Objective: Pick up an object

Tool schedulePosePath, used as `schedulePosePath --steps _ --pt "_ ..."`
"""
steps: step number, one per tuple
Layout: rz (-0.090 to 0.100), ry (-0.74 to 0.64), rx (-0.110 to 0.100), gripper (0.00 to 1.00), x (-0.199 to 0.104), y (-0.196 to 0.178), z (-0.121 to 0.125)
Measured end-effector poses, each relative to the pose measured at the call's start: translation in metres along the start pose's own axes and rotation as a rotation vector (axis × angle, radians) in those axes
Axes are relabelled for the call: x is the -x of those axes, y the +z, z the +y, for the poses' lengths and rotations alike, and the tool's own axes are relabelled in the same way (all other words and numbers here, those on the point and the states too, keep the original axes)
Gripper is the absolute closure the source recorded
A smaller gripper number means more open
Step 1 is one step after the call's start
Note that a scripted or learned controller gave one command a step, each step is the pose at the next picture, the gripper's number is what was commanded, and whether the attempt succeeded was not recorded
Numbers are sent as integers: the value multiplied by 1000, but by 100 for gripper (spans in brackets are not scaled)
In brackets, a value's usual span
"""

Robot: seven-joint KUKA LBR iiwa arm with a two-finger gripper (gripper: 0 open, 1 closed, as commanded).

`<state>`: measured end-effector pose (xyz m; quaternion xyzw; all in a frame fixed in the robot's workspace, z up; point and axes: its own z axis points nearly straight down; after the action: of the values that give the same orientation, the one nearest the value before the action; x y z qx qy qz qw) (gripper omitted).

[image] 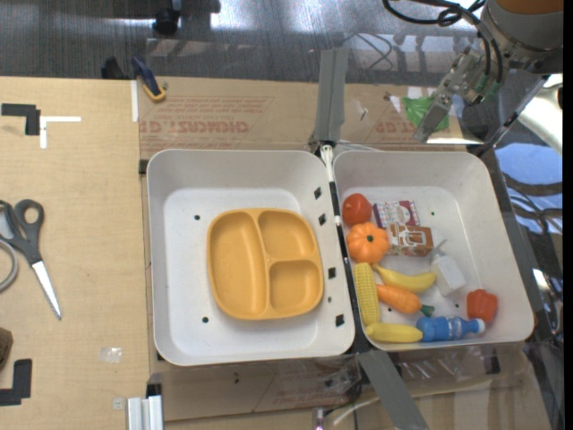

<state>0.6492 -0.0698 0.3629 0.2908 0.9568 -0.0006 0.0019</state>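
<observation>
The gripper (445, 106) hangs with fingers spread and holding nothing above the far rim of the right bin (501, 206), so the toy pile, tomato (356, 209) nearest, lies below and nearer the camera.

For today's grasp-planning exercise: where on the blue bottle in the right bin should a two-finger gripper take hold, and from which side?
Probably across the middle of the blue bottle, coming straight down. It lies on its side along the right bin's near wall, so its round body offers two opposite flanks. The yellow piece crowds one end and the red pepper sits close behind, so the middle seems clearest.
</observation>
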Motion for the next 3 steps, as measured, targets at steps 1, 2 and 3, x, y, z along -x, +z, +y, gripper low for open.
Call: schedulePosePath --steps 1,2,3 --pt "3 -42 -1 100 -70 54 0" --pt "1 103 -1 100 -63 71 53" --pt "2 126 -2 100 -77 89 94"
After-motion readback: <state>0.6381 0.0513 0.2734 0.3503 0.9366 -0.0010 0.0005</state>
